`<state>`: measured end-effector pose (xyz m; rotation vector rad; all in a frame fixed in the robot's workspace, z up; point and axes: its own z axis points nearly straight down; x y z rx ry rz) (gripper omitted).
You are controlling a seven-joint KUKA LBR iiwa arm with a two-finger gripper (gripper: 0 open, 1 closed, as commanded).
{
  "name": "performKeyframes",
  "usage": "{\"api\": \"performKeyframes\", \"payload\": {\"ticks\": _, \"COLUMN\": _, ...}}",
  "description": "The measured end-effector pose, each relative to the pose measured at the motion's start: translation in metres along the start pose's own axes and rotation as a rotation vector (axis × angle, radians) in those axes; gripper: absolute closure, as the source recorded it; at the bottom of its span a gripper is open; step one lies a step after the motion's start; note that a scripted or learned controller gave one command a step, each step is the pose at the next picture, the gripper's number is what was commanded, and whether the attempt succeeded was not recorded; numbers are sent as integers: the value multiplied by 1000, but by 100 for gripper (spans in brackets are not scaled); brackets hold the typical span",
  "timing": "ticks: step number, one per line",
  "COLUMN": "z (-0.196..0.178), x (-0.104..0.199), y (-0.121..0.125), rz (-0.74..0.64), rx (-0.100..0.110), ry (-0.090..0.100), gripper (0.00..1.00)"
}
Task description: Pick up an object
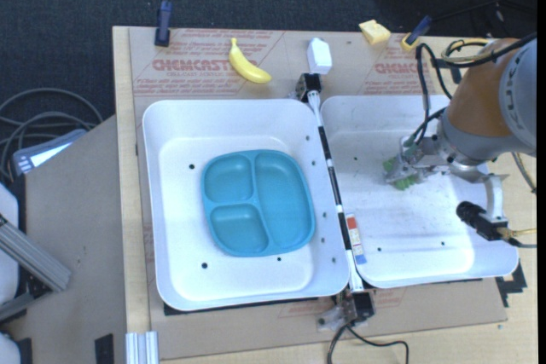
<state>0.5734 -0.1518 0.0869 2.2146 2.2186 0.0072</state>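
A small green object (399, 172) lies in the right bin (409, 256), near its middle. My gripper (413, 158) is down in that bin, right over the green object's upper right side and touching or nearly touching it. The grey arm with its orange band (478, 98) comes in from the right and hides part of the bin's right side. A blue divided plate (258, 202) lies flat in the middle of the left bin (171, 183).
On the bench behind the bins lie a yellow banana (248, 64), a white block (320, 55), a yellow chunk (374, 31) and two blue clips (162, 21) (415, 31). A black part (478, 219) sticks out at the right bin's right edge. Cables hang by the arm.
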Motion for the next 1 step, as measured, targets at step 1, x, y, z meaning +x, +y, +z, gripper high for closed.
{"api": "performKeyframes", "payload": {"ticks": 1, "z": -98, "x": 74, "y": -1, "rz": 0, "rx": 7, "ry": 2, "gripper": 100}}
